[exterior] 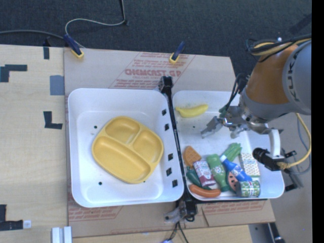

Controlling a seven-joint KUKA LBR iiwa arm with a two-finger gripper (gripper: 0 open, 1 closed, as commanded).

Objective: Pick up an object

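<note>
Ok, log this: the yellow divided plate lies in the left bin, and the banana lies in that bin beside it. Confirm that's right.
Not quite. The yellow divided plate does lie in the left bin, but the banana lies in the right bin, near its top left corner. The camera view shows it.

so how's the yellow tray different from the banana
The yellow tray lies alone in the left bin; the banana lies in the right bin, near the gripper. The tray is far larger, broad with compartments; the banana is small, slim and curved. Both are yellow.
</note>
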